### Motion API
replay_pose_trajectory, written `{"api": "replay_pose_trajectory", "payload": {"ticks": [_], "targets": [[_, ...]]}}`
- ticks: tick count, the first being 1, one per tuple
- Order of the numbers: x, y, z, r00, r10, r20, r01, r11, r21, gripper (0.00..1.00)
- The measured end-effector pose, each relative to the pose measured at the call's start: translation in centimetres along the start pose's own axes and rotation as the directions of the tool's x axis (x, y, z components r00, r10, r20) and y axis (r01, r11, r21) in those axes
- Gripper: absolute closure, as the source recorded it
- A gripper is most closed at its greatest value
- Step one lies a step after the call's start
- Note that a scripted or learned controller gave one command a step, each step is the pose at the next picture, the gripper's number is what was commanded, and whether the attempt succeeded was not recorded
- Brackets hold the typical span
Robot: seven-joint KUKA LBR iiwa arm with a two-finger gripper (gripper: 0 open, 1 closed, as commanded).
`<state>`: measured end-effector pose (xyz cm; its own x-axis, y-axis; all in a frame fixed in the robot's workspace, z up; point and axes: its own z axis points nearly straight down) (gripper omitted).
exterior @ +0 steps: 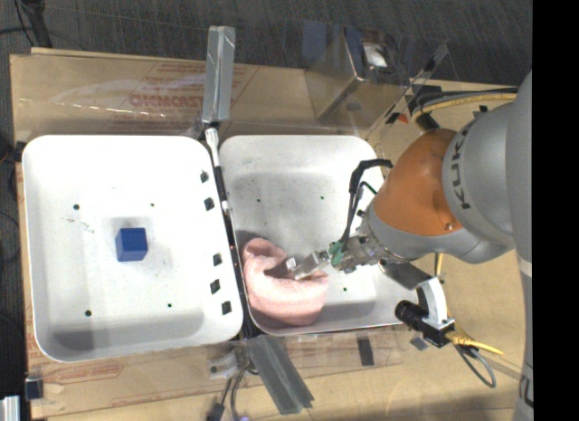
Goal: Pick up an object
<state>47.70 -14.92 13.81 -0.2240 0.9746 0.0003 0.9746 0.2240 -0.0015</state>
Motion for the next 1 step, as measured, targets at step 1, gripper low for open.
{"api": "replay_pose_trajectory", "payload": {"ticks": [1], "targets": [[1.56, 3.60, 4.74, 0.999, -0.035, -0.002, 0.035, 0.999, 0.003, 0.00]]}}
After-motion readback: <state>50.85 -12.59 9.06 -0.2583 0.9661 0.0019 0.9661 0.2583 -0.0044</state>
